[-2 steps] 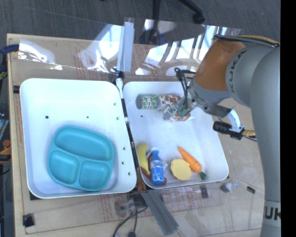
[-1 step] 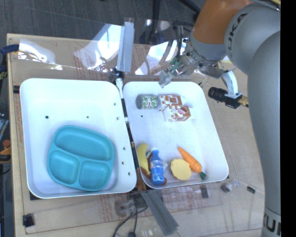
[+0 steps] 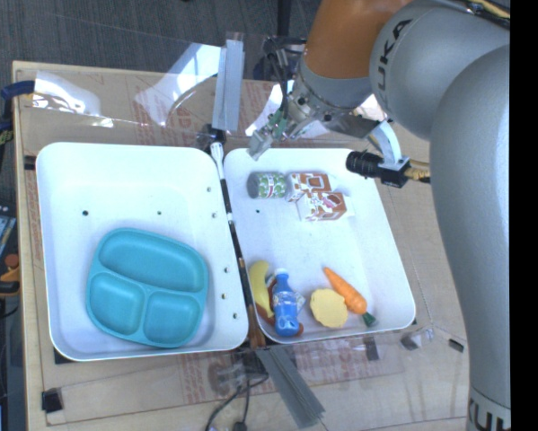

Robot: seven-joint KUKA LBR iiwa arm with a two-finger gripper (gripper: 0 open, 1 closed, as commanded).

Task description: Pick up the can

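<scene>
Jaws (image 3: 267, 137) hover just above can (image 3: 270, 186), apart.

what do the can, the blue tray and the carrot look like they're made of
Can: probably metal under a printed green-and-white label, lying on its side; too small to be sure. Blue tray: moulded plastic, smooth with a soft sheen, three compartments. Carrot: likely toy plastic, uniform orange with a green tip.

Two white bins (image 3: 125, 164) are sitting side by side, holding one blue tray (image 3: 147, 287), one can (image 3: 270, 186), two cartons (image 3: 317, 196), one banana (image 3: 260, 288), one bottle (image 3: 286, 304), one carrot (image 3: 346, 293) and one potato (image 3: 329, 309).
</scene>
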